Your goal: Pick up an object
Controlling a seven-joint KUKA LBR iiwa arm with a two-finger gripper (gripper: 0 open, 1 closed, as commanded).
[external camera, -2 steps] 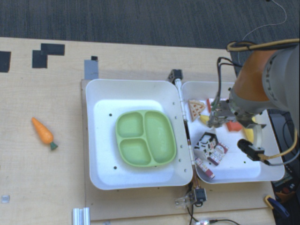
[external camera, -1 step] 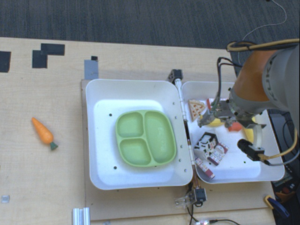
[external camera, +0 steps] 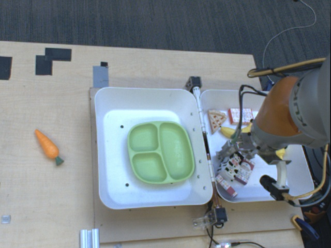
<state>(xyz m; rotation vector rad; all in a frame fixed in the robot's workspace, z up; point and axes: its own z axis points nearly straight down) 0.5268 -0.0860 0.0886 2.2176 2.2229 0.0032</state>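
Reaching into the right bin (external camera: 300, 182), the gripper (external camera: 232, 156) hovers over a small carton (external camera: 237, 170); grip unclear, nothing lifted yet.

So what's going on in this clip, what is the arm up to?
The grey arm with the orange band has reached into the right white bin, its end effector down among a pile of small items: a red-and-white packet, a pizza-slice toy, a yellow piece. Nothing is visibly gripped. A green divided plate sits in the left white bin; a toy carrot lies on the bench.
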